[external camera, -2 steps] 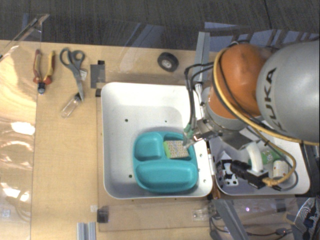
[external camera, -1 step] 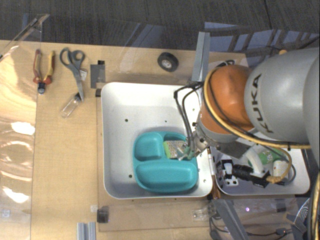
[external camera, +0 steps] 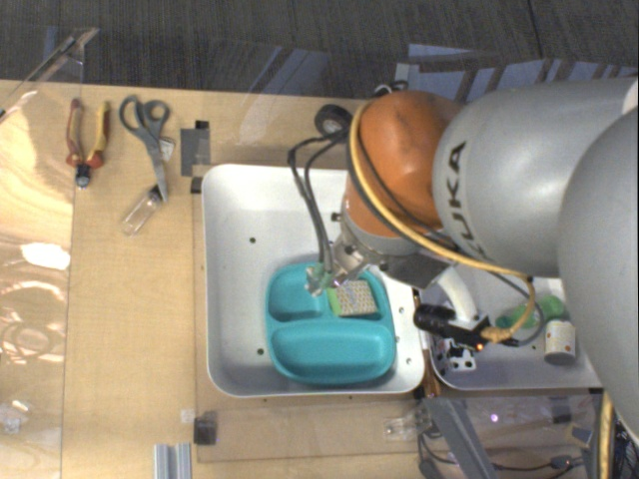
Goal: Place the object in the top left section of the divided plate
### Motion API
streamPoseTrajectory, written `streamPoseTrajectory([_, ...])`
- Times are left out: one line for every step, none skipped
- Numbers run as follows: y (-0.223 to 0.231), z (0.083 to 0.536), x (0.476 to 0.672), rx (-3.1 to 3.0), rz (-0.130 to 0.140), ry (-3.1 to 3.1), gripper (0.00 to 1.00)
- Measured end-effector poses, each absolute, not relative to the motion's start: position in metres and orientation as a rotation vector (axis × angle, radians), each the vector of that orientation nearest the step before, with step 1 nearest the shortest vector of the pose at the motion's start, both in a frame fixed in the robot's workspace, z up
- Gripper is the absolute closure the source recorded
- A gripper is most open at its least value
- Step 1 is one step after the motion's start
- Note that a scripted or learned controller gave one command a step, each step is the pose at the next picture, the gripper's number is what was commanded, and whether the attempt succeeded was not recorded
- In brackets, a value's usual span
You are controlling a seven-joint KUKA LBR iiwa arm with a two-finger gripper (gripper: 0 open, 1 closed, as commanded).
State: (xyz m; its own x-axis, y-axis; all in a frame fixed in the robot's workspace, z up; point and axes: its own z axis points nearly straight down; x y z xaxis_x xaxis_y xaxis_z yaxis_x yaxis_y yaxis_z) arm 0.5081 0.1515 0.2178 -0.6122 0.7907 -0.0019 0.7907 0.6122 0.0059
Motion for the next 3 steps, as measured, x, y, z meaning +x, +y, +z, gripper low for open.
streamPoseTrajectory([0.104, 0.232, 0.489, 0.837, 0.006, 3.021, 1.0])
streamPoseTrajectory([0.138, 0.198, 0.548, 1.171, 0.006, 2.91, 1.0])
streamPoseTrajectory([0.129, 0.252, 0.502, 1.127, 0.008, 2.926, 1.0])
